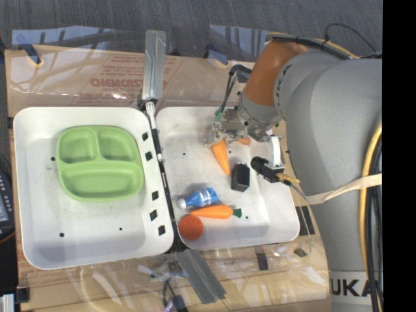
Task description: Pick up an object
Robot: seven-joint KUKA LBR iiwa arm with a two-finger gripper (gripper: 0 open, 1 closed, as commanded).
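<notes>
we see the arm [325, 122] reaching in over the right bin [279, 216], with the pincer [224, 130] low at the bin's upper middle. its tips sit right at the top end of an orange carrot-like cone [221, 156]; we cannot tell how the pincer stands, nor whether it grips the cone. just right of the cone lies a small black block [240, 177]. nearer the front wall: a blue bottle [199, 198], a second carrot [212, 212] and an orange ball [190, 227], close together. the left bin [39, 233] carries a green divided plate [99, 162].
</notes>
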